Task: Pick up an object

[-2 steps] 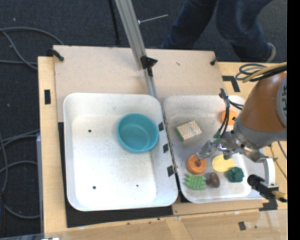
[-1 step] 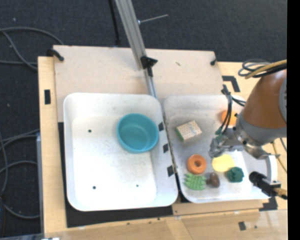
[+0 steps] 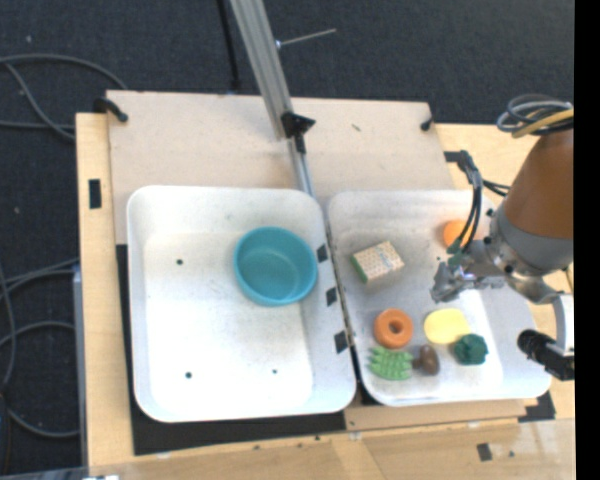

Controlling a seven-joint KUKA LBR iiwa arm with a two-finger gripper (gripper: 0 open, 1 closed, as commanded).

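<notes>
A blue bowl [image 3: 275, 265] is sitting in the left bin [image 3: 160, 368]. In the right bin [image 3: 405, 213], a yellow object [image 3: 446, 325], rounded and smooth, is lying just below the tool [image 3: 448, 283], beside an orange ring [image 3: 393, 328]. Whether the tool is clenched, I cannot tell.

The arm [image 3: 540, 203] hides the right bin's [image 3: 410, 213] far right side, and only a sliver of an orange object [image 3: 452, 233] shows at its edge. The gripper [image 3: 450, 280] is a small dark blur, its fingers too indistinct to read. The small brown thing [image 3: 429, 361] beside the green ridged piece [image 3: 389, 364] is too small to identify.
</notes>
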